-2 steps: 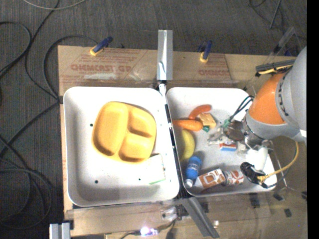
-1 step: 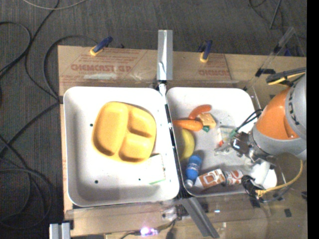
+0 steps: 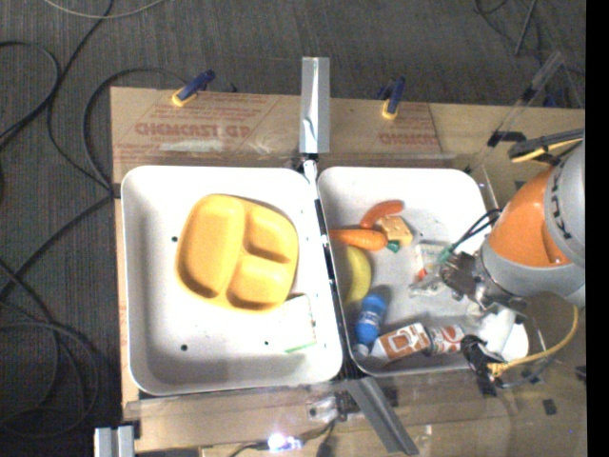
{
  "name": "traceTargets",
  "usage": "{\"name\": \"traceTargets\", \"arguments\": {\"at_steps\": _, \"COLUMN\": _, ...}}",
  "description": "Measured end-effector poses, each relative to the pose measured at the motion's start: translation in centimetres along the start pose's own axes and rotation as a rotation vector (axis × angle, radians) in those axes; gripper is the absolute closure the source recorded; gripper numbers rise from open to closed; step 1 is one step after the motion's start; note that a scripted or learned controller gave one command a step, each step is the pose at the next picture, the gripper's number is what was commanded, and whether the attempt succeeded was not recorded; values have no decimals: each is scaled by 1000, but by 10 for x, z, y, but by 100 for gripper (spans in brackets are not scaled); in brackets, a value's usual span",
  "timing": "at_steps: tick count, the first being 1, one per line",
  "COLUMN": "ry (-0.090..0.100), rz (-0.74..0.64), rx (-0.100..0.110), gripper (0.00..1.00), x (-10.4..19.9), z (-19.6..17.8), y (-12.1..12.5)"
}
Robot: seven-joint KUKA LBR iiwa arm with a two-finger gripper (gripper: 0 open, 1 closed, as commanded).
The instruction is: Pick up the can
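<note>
Camera view puts the tool (image 3: 440, 276) low over the right bin (image 3: 476, 190), toward its right wall; whether it is open or closed, I cannot tell. From it, the can (image 3: 419, 341) lies toward the near wall and a little left, on its side, long axis running left-right along that wall, just beside a blue bottle (image 3: 369, 320).

A brown table (image 3: 143, 131) with faded red lettering carries two shallow white bins side by side, touching: the left bin (image 3: 152, 341) and the right bin (image 3: 466, 193). Two blue-and-yellow clamps (image 3: 192, 88) grip the table's far edge.
</note>
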State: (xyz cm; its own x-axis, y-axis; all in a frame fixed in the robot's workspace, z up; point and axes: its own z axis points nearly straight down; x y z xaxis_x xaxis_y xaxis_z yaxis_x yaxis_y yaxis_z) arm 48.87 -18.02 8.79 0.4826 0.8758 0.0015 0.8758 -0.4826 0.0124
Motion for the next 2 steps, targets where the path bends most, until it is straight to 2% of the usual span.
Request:
{"name": "traceTargets", "arguments": {"at_steps": 1, "ry": -8, "rz": 69, "rx": 21, "gripper": 0, "x": 96, "z": -82, "y": 3}}
{"name": "traceTargets", "arguments": {"at_steps": 2, "ry": 0, "rz": 24, "rx": 10, "gripper": 0, "x": 28, "z": 1, "y": -18}}
